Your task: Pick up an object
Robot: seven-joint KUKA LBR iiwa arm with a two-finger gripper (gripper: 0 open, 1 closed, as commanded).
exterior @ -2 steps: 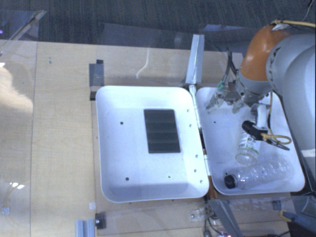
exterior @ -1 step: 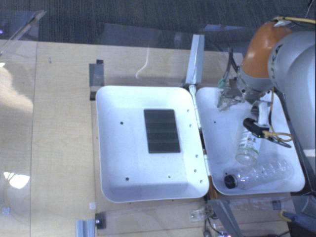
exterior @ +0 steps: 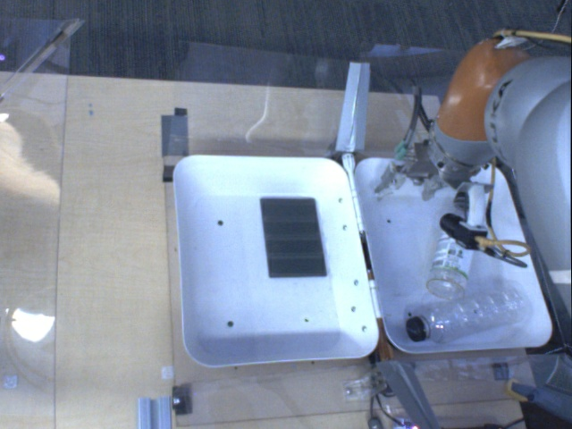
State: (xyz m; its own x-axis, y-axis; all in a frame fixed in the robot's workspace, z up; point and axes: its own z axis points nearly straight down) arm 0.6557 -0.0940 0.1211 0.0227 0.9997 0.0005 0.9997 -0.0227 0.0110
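Well, two white bins sit side by side on the pale wooden bench (exterior: 107, 239). The left bin (exterior: 192, 266) fills the middle of the frame and holds one thing: a flat dark slab (exterior: 293, 237), rectangular, lying near the bin's centre with its long side running up and down the picture. Faint crosswise lines split it into three bands, and it stands out sharply against the white floor. The right bin (exterior: 402, 248) is at the right of the frame, and part of its right side is covered by my grey arm. In it a clear plastic bottle (exterior: 474, 313) lies on its side along the lower wall, its black cap (exterior: 416, 328) pointing toward the lower left corner. Just above the bottle is a small clear vessel (exterior: 448, 271), tilted; it is so transparent that I cannot say what sort it is or whether it touches the bottle. My claw (exterior: 407, 170) hangs over the upper left corner of the right bin, below the orange band (exterior: 472, 88) at the upper right of the frame. It is small and cluttered there, and I cannot tell whether it is released or clenched. It is well apart from the slab, with the bottle and vessel lower in the same bin.
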